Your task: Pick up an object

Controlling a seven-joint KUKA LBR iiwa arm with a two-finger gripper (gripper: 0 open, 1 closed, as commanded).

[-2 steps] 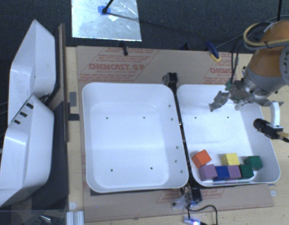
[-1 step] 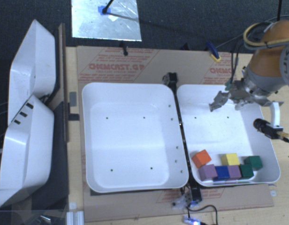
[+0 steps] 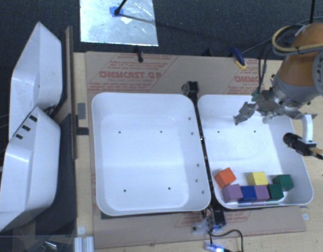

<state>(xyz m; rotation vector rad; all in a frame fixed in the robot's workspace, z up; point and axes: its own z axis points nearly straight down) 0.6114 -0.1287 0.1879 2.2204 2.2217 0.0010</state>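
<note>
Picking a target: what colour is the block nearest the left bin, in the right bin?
Orange block, seen in the camera view, at the left end of the cluster.

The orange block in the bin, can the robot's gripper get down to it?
Probably yes. The orange block sits at the pile's edge with bare bin floor beside it, and nothing lies between it and the gripper above the same right bin.

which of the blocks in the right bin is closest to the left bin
The orange cube block, tilted at the cluster's left end; the purple, blue, yellow and green blocks all sit further right.
</note>
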